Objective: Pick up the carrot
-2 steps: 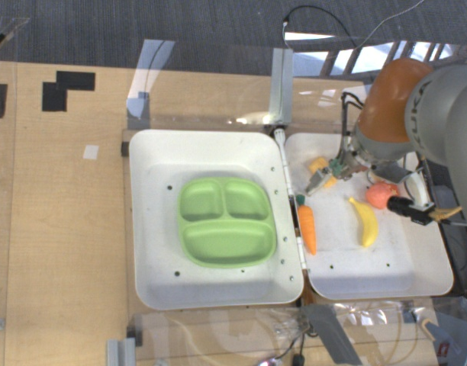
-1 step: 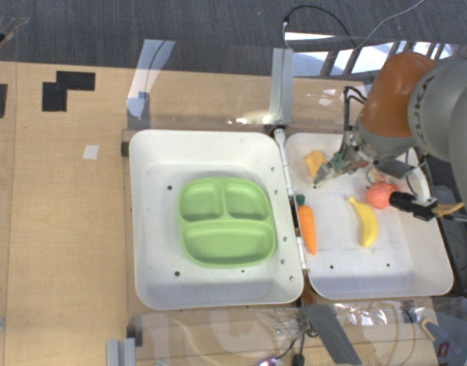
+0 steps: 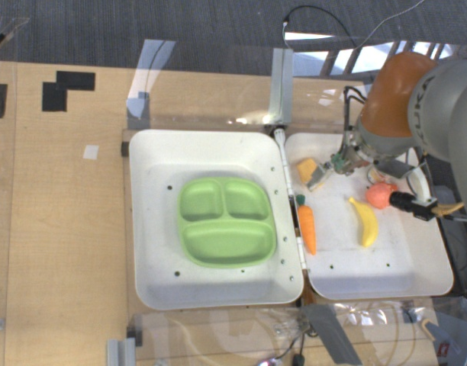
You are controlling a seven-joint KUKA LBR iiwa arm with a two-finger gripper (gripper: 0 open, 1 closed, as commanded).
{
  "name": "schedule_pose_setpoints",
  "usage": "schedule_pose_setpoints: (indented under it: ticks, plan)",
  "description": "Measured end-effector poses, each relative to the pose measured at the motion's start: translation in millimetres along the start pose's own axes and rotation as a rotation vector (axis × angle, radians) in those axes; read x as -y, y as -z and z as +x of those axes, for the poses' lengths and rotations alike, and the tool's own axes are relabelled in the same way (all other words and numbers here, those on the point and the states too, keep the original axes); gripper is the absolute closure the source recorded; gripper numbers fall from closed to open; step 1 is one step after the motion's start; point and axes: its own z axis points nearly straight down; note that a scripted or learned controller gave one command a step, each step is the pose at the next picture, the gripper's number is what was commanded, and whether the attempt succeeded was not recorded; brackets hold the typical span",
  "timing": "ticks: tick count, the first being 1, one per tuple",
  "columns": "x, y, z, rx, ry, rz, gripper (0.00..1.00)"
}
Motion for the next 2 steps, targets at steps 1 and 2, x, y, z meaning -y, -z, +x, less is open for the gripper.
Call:
schedule_pose_setpoints:
  ticks: [1, 2]
  plan:
    - [-25.7, -12.5, -10.9, -0.009, 0.073, 0.023, 0.0]
    - [-28.1, -1.6, -11.0, -0.004, 0.076, 0.015, 1.0]
